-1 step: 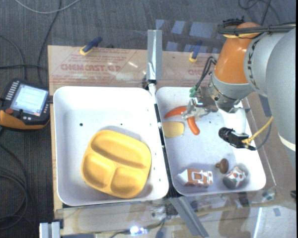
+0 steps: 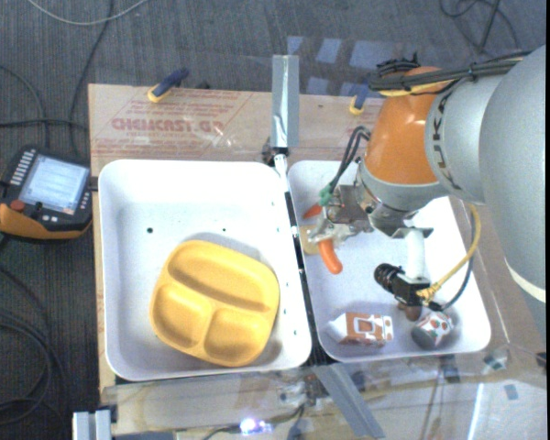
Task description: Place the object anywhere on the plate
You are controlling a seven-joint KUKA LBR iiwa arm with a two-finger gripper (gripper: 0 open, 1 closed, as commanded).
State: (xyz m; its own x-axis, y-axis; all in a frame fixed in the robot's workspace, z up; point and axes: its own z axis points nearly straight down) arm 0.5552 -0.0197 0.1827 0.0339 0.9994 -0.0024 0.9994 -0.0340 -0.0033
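Care matters here: with the gripper (image 2: 323, 230) seemingly clenched on the carrot (image 2: 328, 254) at the right bin's nine o'clock edge, we should lift clear before crossing to the yellow plate (image 2: 216, 302).

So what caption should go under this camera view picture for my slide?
Robot gripper over an orange carrot in the right bin; yellow plate waits in the left bin.
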